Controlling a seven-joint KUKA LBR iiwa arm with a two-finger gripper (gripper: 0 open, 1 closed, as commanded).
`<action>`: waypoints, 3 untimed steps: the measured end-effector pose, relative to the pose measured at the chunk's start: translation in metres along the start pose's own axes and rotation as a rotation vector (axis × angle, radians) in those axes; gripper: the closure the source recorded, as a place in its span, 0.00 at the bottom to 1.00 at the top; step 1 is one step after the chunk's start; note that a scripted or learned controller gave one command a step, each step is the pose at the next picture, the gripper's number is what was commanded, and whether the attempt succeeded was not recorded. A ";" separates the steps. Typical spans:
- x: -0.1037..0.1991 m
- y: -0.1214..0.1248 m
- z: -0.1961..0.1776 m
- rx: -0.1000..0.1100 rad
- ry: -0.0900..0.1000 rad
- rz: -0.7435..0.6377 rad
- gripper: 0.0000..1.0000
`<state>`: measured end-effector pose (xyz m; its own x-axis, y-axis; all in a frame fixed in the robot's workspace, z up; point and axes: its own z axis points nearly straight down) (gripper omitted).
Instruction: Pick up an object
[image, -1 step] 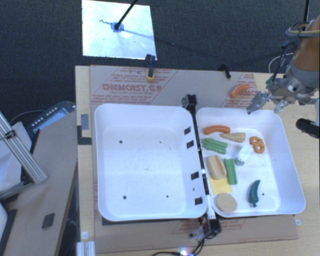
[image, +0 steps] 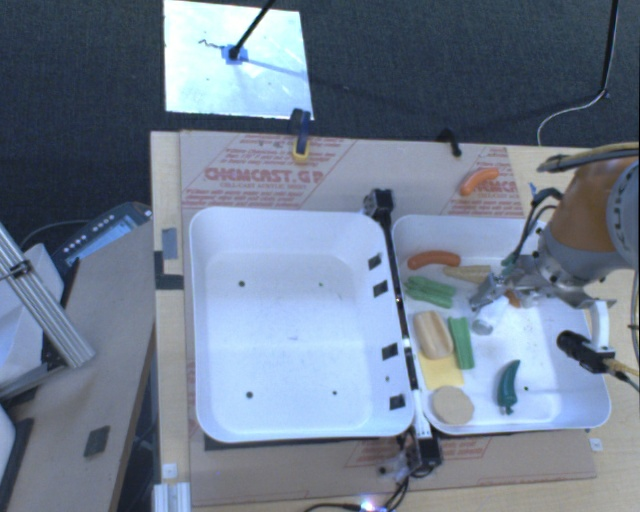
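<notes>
The right bin (image: 580, 405) holds several toy foods. A red-orange sausage (image: 433, 259) and a thin tan stick (image: 465, 272) lie at its back left. In front of them are a green ridged piece (image: 430, 291), a bread roll (image: 432, 333), a green stick (image: 461, 342), a yellow slice (image: 441, 371), a round tan biscuit (image: 452, 405) and a dark green pepper (image: 508, 385). My gripper (image: 495, 293) is low in the middle of this bin, just right of the green ridged piece and the tan stick. A small orange bit (image: 514, 296) shows beside it.
The left bin (image: 290, 320) is beside the right one, with a black clip strip (image: 390, 300) along the shared wall. Another orange sausage (image: 480, 181) lies on the cardboard behind the right bin. A black part of the arm (image: 580, 350) hangs over the bin's right side.
</notes>
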<state>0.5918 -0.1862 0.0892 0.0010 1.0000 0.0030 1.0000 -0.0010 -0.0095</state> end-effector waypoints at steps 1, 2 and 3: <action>0.070 -0.028 0.005 -0.011 -0.005 -0.007 0.00; 0.067 -0.026 -0.006 -0.015 -0.005 -0.004 1.00; 0.104 -0.004 0.005 -0.012 -0.003 -0.008 1.00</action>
<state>0.5877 -0.0824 0.0843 -0.0070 1.0000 -0.0004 1.0000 0.0070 0.0026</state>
